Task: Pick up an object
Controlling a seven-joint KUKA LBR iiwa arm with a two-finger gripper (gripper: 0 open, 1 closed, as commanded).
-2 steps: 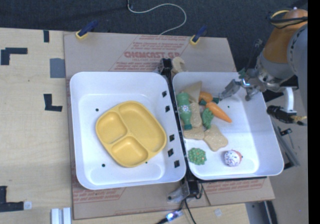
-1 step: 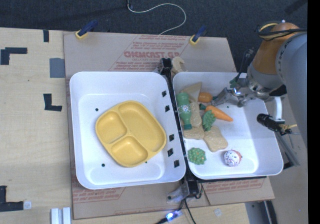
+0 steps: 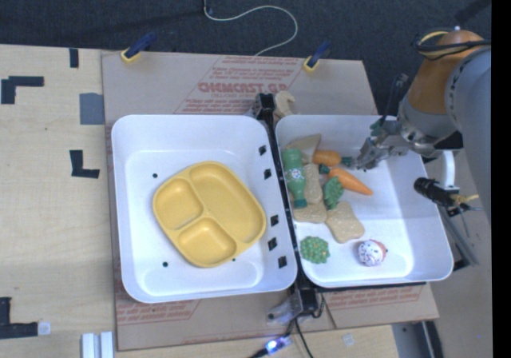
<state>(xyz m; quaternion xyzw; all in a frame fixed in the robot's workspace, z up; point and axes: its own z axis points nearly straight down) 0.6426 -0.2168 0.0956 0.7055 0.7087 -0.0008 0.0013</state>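
My gripper (image 3: 370,155) reaches into the right bin (image 3: 415,224) from the right, low near the bin's upper middle. Its tip sits just right of a small orange piece (image 3: 326,158) and above an orange carrot (image 3: 350,181). Left of them lie a green bottle-shaped toy (image 3: 295,173), a tan wedge (image 3: 304,144) and beige cracker shapes (image 3: 344,224). A green broccoli-like piece (image 3: 314,249) and a white ball with red marks (image 3: 370,252) lie near the front. Nothing shows between the fingers.
The left bin (image 3: 136,157) holds a yellow divided plate (image 3: 208,212). A black divider with clips (image 3: 274,180) runs between the bins. The arm's grey body and orange band (image 3: 447,69) stand over the right bin's right side. A white cable (image 3: 247,13) lies behind.
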